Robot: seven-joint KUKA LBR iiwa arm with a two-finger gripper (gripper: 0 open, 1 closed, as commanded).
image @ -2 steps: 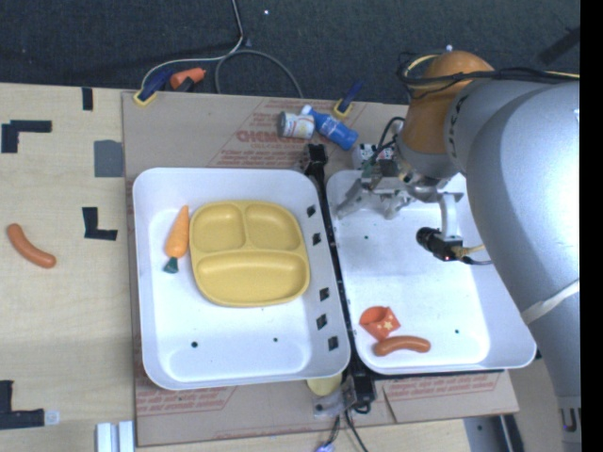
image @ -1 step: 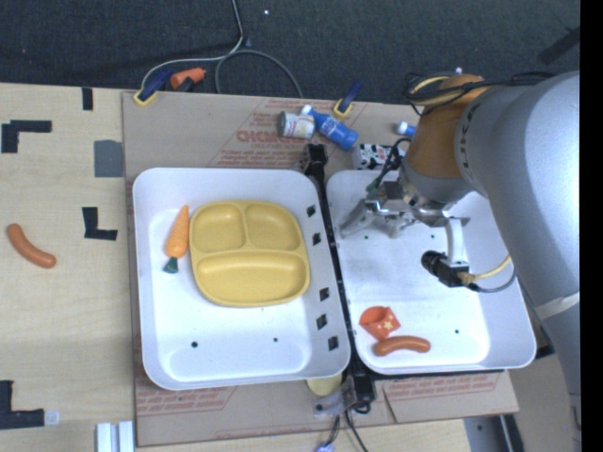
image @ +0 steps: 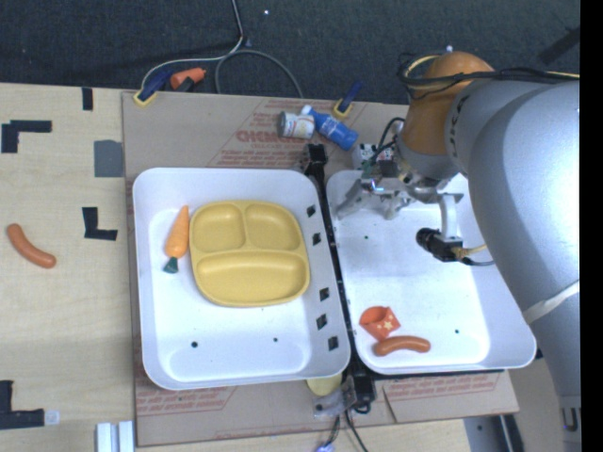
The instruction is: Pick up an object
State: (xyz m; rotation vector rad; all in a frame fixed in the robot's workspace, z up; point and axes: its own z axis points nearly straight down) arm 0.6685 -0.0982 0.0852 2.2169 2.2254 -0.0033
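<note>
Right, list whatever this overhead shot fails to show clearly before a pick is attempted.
- Hand: small and tangled with cables at the right bin's far-left corner, so its finger state cannot be read.
- Right bin's right side: covered by the grey arm.
- Red object beside the sausage: too small to identify.
- Blue and white items behind the bins: too blurred to name.
</note>
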